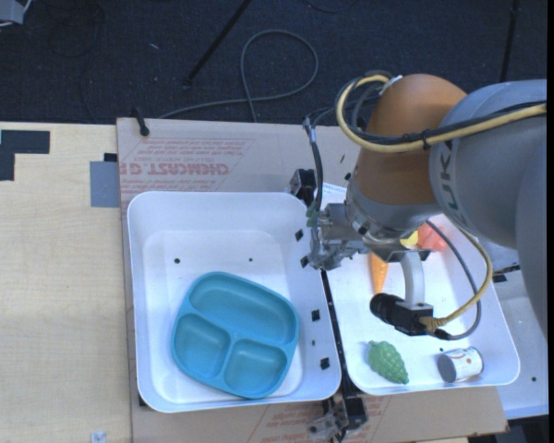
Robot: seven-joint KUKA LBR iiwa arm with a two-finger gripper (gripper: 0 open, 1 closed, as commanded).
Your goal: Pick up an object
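Smooth blue three-compartment tray (234,334); knobbly green fruit (388,361); small grey cylinder (459,365)

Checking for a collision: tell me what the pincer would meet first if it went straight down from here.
Probably the orange carrot-shaped toy in the right white bin, just beneath the pincer, though depth is unclear.

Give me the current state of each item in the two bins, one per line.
blue divided plate: lying flat, face up, in the left bin.
green bumpy object: resting on the right bin floor, near its front edge.
white cylinder: on its side, right of the green object.
orange piece: partly hidden under the arm's wrist.
gripper: low over the divider between the bins; finger state unclear.
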